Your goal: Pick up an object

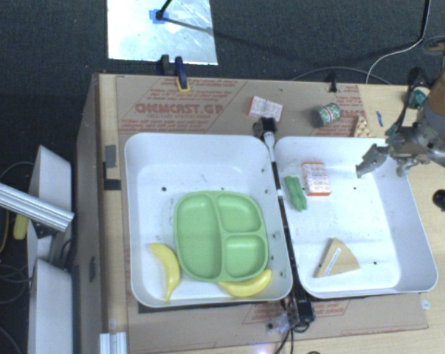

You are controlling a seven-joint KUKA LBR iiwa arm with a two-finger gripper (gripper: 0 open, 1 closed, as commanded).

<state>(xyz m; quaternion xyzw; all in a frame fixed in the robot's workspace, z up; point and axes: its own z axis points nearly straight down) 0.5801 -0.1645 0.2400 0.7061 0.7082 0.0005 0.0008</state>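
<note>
My gripper [385, 165] hangs over the right bin [410, 220] near its far right corner, fingers spread open with nothing between them. In that bin lie a small orange-and-white box [316, 178], a green oblong piece [294, 193] by the left wall, and a tan wedge [336, 259] near the front. The box is the closest of these, to the gripper's left. The left bin [152, 161] holds a green divided plate [221, 234] with one yellow banana [166, 267] at its front left and another [248, 284] at its front edge.
Behind the bins on the cardboard sheet lie a small tin [328, 113] and a white card [266, 108]. A black divider clamp [267, 130] sits where the bins meet. A cable [388, 53] runs along the back right.
</note>
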